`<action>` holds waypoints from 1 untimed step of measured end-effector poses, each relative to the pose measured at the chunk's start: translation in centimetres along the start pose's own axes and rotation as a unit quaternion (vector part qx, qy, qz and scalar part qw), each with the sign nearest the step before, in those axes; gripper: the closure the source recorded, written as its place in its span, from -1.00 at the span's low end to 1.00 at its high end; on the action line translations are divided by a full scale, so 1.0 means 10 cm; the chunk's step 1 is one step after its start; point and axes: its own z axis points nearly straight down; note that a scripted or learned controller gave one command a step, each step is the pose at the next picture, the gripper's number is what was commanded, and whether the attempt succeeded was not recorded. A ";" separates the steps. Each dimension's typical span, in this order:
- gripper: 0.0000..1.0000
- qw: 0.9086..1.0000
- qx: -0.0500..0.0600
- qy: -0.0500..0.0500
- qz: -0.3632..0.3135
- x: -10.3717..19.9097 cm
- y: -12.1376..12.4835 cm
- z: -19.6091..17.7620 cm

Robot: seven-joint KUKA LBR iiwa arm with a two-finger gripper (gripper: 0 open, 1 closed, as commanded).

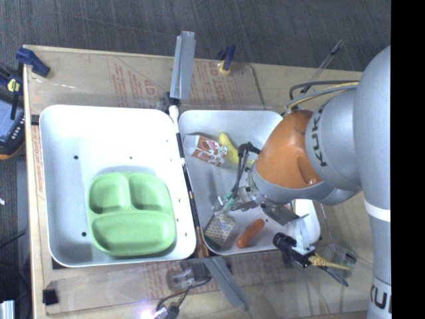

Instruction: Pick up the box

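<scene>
A small red and white box (pixel 210 153) lies in the right bin (pixel 265 118), near its far left corner. A grey speckled packet (pixel 220 228) lies at the bin's near left, tilted. My gripper (pixel 230 203) hangs low over the bin, just above the packet's upper edge and well nearer than the red and white box. Nothing shows clearly between it and the bin floor. The orange wrist band (pixel 285 158) and grey arm cover the bin's right half.
A yellow banana-like piece (pixel 228 144) lies next to the box. An orange sausage shape (pixel 250 233) rests right of the packet. The left bin (pixel 66 138) holds a green divided tray (pixel 131 213). A wall (pixel 186 178) separates the bins.
</scene>
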 end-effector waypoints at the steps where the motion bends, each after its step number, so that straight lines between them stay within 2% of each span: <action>1: -1.00 1.000 0.000 0.000 0.000 0.00 0.00 0.00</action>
